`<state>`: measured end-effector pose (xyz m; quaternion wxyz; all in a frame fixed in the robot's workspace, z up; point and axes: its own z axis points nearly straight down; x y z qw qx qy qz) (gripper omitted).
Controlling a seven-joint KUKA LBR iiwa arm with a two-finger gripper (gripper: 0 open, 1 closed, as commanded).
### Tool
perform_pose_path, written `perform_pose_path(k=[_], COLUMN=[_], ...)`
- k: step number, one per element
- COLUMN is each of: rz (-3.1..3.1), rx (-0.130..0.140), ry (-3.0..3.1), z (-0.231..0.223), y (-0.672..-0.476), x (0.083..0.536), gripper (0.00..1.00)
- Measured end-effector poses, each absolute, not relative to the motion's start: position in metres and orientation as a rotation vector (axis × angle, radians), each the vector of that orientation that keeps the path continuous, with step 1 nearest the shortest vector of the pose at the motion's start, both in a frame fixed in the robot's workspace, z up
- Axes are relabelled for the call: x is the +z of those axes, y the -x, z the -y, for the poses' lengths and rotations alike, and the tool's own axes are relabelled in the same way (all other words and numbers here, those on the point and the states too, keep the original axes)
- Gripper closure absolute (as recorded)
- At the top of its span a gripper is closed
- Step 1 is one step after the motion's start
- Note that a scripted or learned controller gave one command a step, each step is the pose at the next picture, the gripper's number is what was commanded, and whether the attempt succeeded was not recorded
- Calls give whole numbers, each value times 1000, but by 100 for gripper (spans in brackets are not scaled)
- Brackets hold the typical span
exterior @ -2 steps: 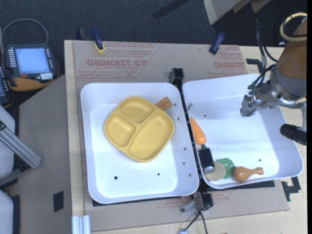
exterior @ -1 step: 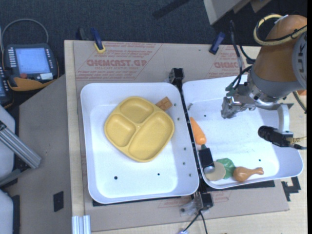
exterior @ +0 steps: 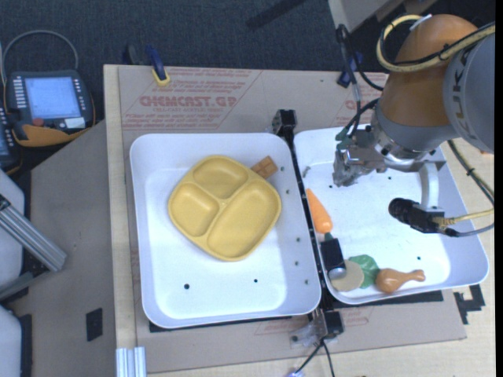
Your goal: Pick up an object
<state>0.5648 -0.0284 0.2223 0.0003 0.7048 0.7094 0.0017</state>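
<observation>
- Lying at the near rim of the right-hand shallow white bin (exterior: 464,269), a tan plastic toy drumstick (exterior: 397,276) sits beside a green lump (exterior: 365,264) and a beige round disc (exterior: 348,276).
- Just left of those, along that bin's left wall, a small black block (exterior: 331,251) rests, with an orange plastic toy carrot (exterior: 318,210) farther up the same wall.
- A yellow plastic plate with three compartments (exterior: 225,206) fills the middle of the left-hand white bin (exterior: 157,234), with a small brown wooden block (exterior: 265,166) touching the plate's far right edge.
- Farther back in the right-hand bin, the grey two-finger gripper (exterior: 346,177) hangs over bare floor, well apart from the carrot.
- Nothing is seen between its tips; whether they are spread or closed, I cannot tell.
</observation>
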Motion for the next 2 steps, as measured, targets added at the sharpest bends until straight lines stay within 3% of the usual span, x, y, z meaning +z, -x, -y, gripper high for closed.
perform_pose_path(k=[1,2], rz=[-2229,-2228], rx=[3,3], ry=[-2214,-2215], z=[-24,-79], y=[-578,-580], x=[215,230], gripper=[100,100])
